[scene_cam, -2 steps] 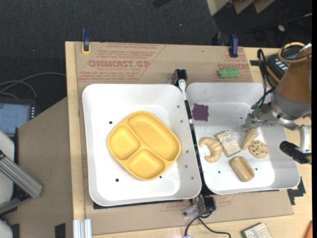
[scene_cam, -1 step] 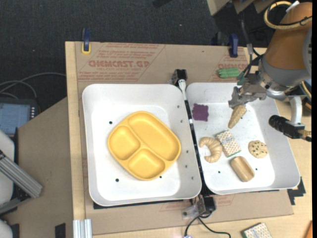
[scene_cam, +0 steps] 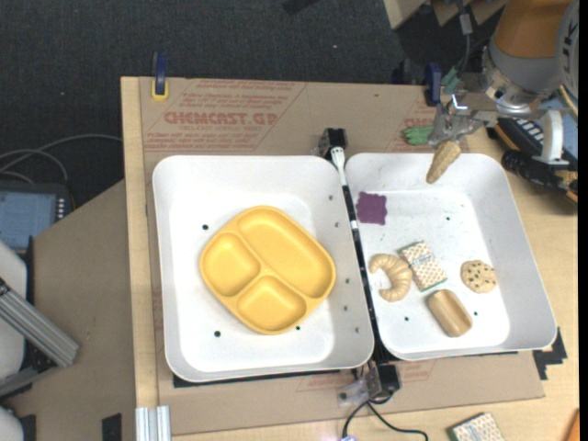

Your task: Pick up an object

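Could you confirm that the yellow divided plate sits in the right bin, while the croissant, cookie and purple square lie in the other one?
Not quite: the camera view shows the yellow divided plate in the left bin. The croissant, cookie and purple square lie in the right bin.

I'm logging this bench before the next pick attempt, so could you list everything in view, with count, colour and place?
Bins: 2, white, side by side on the bench.
Divided plate: 1, yellow, three compartments, middle of the left bin.
Purple square: 1, purple, far left part of the right bin.
Croissant: 1, tan, near left of the right bin.
Patterned packet: 1, green and white, right beside the croissant.
Cookie: 1, light brown with dark chips, right side of the right bin.
Bread roll: 1, tan, near edge of the right bin.
Cone: 1, tan, hanging between the gripper's fingers above the right bin's far edge.
Gripper: 1, grey, shut on the cone.
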Controlling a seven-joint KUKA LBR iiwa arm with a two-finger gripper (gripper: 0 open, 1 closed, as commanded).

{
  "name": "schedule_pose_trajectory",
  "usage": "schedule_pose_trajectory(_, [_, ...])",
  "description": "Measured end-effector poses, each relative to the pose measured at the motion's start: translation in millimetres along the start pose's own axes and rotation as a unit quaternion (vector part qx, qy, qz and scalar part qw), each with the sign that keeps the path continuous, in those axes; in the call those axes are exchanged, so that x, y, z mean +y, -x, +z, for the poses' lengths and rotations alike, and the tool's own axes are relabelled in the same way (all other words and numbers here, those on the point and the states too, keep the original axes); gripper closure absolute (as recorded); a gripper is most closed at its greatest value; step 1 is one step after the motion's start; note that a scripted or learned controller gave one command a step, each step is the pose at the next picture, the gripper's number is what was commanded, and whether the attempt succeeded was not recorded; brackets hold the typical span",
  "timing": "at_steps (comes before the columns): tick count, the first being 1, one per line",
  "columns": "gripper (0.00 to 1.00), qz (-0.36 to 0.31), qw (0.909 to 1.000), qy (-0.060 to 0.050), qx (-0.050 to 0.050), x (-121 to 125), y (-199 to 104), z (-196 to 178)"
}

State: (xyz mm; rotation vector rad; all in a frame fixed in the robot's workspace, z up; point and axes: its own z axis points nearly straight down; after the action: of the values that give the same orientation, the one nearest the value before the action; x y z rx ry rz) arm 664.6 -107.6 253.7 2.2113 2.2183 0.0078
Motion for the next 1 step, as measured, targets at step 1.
schedule_pose_trajectory(1, [1.0,0.001,1.0,-0.008,0.002,-64.8,-40.0,29.7])
